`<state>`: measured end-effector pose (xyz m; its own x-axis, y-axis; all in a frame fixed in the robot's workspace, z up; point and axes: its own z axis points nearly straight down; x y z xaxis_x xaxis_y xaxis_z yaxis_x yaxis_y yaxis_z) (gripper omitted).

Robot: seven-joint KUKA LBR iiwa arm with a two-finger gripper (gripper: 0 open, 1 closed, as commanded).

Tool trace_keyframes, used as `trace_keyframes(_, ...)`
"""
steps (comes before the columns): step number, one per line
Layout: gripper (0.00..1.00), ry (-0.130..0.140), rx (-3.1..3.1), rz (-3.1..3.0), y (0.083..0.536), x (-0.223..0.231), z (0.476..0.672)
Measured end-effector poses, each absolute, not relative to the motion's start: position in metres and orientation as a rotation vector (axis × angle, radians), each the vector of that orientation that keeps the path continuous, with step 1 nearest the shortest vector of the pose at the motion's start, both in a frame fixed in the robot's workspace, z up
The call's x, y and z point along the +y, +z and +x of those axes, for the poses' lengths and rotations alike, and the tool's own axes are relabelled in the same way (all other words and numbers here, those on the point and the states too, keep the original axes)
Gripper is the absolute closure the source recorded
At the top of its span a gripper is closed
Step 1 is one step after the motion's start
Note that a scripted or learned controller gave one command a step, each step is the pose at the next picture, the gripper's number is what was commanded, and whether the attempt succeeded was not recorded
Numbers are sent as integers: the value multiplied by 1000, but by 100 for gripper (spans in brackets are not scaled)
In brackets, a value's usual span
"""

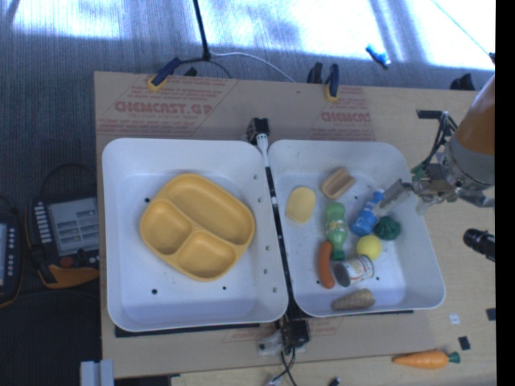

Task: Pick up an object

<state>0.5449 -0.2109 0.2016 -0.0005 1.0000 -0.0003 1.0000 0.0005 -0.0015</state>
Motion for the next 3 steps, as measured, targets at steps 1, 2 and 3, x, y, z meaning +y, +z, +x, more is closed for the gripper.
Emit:
trace_keyframes(1, 0, -2, -2224, -2224, 97, -134, 527)
trace_keyframes(2, 100, 0, -2226, -2230, 108, -136, 528)
trace_keyframes(3, 100, 2, -2222, -2220, 213, -87, 504)
